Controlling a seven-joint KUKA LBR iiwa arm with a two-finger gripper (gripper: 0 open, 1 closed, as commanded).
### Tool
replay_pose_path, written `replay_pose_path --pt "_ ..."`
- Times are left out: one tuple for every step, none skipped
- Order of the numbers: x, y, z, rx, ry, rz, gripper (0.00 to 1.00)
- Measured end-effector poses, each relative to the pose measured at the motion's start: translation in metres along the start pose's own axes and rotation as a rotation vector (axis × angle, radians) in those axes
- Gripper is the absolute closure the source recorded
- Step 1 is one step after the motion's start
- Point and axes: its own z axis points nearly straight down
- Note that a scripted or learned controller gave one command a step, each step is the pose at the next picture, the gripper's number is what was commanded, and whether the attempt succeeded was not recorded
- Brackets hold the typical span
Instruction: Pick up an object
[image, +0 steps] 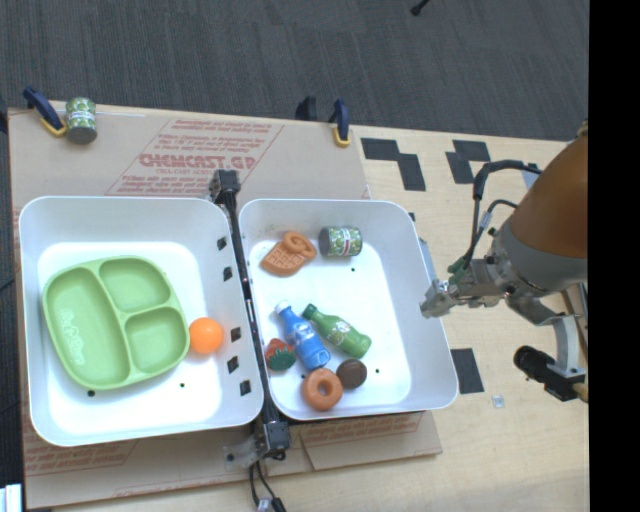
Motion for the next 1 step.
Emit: replay_pose_path --pt "0.0227 -0.0001 0.0033 0.005 0.002 -0.001 1.0"
